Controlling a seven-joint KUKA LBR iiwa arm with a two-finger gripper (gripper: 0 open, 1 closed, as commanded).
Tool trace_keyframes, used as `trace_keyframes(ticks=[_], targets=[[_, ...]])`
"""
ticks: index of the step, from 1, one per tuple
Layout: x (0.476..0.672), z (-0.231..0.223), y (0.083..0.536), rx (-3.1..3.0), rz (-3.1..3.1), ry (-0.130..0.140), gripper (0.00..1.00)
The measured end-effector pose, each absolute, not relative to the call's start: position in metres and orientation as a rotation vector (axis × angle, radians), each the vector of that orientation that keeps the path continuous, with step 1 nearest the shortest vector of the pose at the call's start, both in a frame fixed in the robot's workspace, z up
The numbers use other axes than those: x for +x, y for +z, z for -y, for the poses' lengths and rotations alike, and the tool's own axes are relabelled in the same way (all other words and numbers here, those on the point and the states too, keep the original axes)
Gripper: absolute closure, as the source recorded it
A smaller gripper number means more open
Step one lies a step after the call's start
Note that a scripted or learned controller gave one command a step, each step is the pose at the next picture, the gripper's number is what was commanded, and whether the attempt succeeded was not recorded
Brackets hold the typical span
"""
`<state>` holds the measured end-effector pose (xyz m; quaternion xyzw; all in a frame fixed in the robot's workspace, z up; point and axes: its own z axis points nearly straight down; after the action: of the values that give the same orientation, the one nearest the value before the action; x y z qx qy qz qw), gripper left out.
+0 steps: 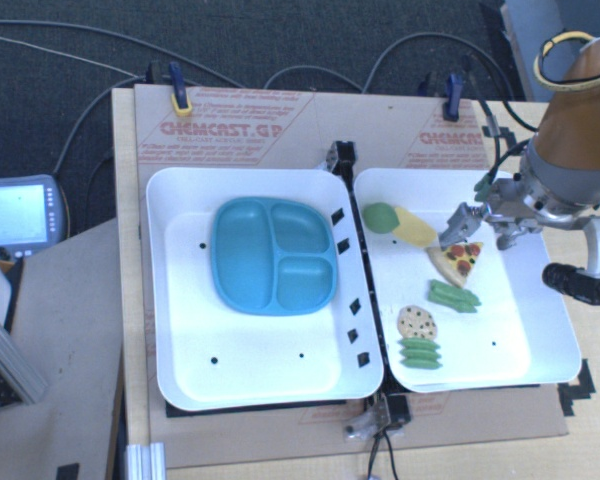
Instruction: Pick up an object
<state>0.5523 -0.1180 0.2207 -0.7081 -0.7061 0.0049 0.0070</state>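
Your gripper (pixel 460 230) hangs low over the right bin (pixel 540 353), its dark fingers reaching in at the upper edge of the pizza slice (pixel 458 261); whether they stand apart or together you cannot tell at this angle, and nothing is visibly caught between them. The slice looks like the target. It lies flat and thin, so you would do best to come straight down and straddle its narrow width rather than its long sides, closing only once the tips reach the bin floor.

The slice is a tan wedge dotted red, probably rigid toy plastic. Just above it lie a smooth yellow oblong piece (pixel 414 229) and a rounded green one (pixel 379 217), touching each other. Below sit a ridged green pod (pixel 453 296), a speckled round cookie (pixel 416 321) and another green pod (pixel 419 354). The left bin (pixel 180 358) holds a glossy blue divided plate (pixel 274 255).
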Motion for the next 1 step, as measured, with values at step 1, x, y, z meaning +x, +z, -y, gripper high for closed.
trace_keyframes(ticks=[1], targets=[[0.5549,0.1177,0.2286,-2.220,2.220,0.001,0.00]])
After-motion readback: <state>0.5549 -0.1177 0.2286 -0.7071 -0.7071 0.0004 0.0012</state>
